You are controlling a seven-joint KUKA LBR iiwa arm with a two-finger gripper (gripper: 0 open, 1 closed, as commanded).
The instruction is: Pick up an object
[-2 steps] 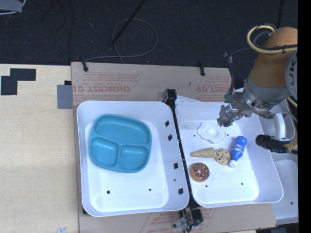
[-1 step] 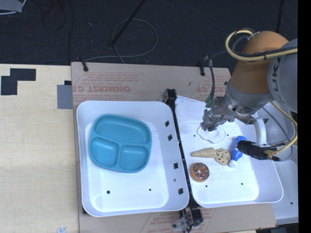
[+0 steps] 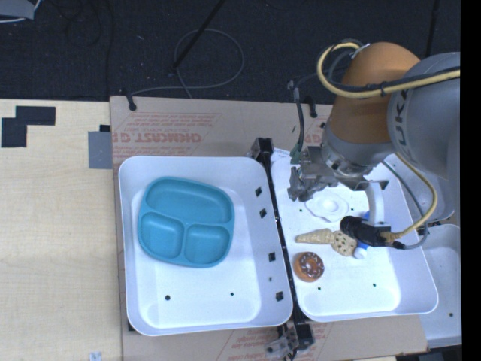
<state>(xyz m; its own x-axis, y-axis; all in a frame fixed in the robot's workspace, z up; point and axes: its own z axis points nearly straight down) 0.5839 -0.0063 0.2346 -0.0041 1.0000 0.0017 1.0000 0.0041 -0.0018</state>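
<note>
Ice cream cone is the toy I want to pick up. It lies flat in the right bin, close to the middle of it. My gripper hangs over the far left part of that same bin, close to the wall between the two bins. I can't tell if my gripper is spread wide or pressed together, because my big grey arm covers too much of it. I don't see any toy in it. From my gripper, the cone is on the near side and a little to the right. The cone lies long from left to right. Its pointy tip aims left and its fat round end aims right. I think I should come down across its thin middle, so I pinch it from the far side and the near side. A flat white toy sits between me and the cone, just beside my gripper, so I might bump it. A donut sits near the cone's tip, on the near side. The left bin has a blue plate in it.
</note>
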